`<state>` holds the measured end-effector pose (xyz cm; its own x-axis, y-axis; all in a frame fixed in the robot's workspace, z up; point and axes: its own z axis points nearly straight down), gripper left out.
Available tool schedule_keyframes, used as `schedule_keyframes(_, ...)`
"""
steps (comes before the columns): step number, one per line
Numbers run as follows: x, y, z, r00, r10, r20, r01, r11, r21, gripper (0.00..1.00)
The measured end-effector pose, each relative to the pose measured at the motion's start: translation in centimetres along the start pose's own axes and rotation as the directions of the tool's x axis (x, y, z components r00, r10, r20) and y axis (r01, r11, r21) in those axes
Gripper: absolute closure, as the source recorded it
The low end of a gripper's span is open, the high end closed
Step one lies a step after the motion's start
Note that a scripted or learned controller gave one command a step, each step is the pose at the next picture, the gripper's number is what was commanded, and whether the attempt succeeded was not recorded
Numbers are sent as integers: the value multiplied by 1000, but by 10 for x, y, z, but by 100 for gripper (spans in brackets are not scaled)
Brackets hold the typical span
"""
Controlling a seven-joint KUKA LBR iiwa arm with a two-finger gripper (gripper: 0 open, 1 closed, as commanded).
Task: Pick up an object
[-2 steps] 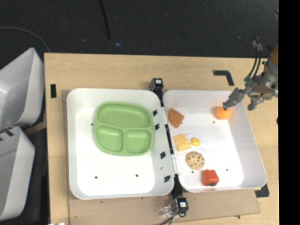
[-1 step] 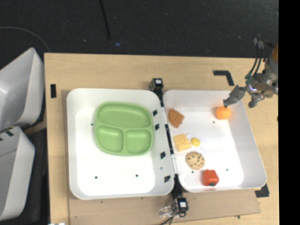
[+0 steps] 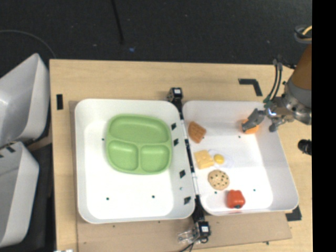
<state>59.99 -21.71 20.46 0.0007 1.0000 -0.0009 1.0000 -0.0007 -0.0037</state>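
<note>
gripper (image 3: 261, 121) low in right bin's (image 3: 273, 156) far corner, fingers spread apart | orange piece (image 3: 251, 128) touching its near-left finger, not seen clamped | yellow pieces (image 3: 208, 158), cookie (image 3: 218, 179), red item (image 3: 235, 198) further left | green tray (image 3: 139, 143) farthest left

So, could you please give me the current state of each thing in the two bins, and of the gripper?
Green divided plate: flat in the left bin.
Orange-brown piece: lying by the right bin's left wall.
Yellow cracker: lying flat.
Small yellow piece: beside the cracker.
Cookie: lying flat.
Red piece: near the front wall.
Small orange piece: under the gripper.
</note>
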Motion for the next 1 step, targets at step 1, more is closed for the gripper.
schedule_keyframes(1,-7,3,60,1000,1,1,-1,1000,-1,0)
